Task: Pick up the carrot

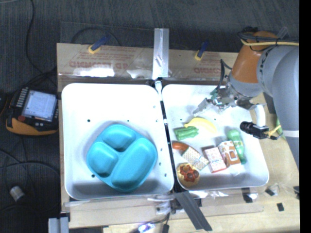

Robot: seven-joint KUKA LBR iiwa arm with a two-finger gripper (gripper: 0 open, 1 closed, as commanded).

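The carrot (179,146), as far as I can judge, is the small orange-red piece that is lying against the dividing wall of the right bin (252,176), well apart from the gripper (210,102) and nearer the front of the bench. A green vegetable (185,132) and a yellow banana-like piece (202,124) are sitting between the two. The gripper is hovering over the bin's far end, empty; whether it is set wide or narrow I cannot tell. To do this well, it is going to need to clear those two pieces and come down straight, keeping off the wall and the waffle-like piece (192,156) beside the carrot. A blue divided tray (121,157) is resting in the left bin (77,101), and dark carpet is showing around the bench.
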